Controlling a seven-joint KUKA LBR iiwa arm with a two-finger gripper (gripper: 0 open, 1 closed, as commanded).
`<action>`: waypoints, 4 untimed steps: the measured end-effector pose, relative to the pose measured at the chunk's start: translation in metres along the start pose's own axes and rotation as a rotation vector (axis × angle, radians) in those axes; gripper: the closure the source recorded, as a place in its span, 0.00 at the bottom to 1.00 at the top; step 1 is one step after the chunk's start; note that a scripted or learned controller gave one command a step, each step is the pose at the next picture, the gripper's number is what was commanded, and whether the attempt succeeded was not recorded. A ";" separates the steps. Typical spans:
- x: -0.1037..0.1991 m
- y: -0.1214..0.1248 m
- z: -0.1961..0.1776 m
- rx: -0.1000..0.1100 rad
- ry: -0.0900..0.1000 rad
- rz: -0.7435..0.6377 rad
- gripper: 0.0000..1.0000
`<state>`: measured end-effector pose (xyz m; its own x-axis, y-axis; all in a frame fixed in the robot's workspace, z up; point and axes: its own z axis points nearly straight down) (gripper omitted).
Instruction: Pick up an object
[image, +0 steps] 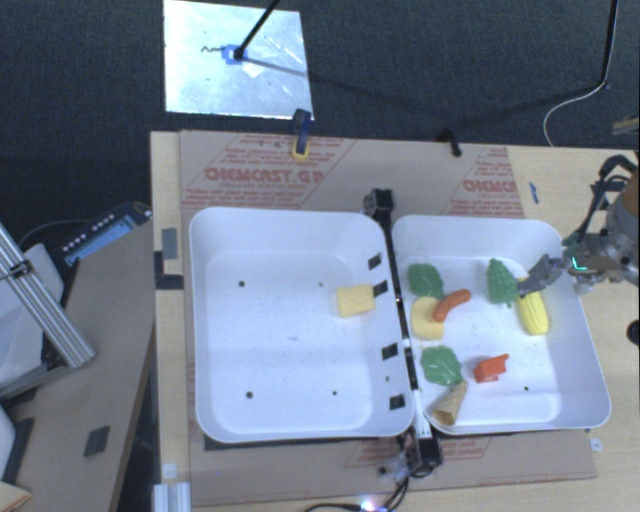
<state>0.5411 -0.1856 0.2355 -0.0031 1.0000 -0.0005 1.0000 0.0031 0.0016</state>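
The wooden bench (170, 330) holds two white plastic bins. The left bin (280, 400) has only a yellow cheese block (354, 300), so it looks like the drop spot. The right bin (570, 400) keeps the toys to grab. The grey gripper (540, 272) hangs just above the yellow toy corn (533, 312), beside a green leaf (501, 281). I cannot tell whether its fingers are open or closed, and nothing looks held.

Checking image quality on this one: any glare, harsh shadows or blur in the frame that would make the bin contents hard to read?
Camera view: lighting is even, the toys in the right bin stay sharp and cast only soft shadows; the left bin is bright white but not blown out; strongest glare sits on the shiny sheet on the floor; the gripper at the right edge looks slightly soft.
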 end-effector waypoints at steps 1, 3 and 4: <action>0.011 -0.058 0.093 0.012 0.005 0.003 0.00; 0.070 0.095 0.150 -0.007 0.000 -0.006 0.00; 0.104 0.130 0.145 -0.005 0.000 -0.005 0.00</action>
<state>0.6712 -0.0808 0.0905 -0.0077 1.0000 -0.0005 0.9999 0.0077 0.0067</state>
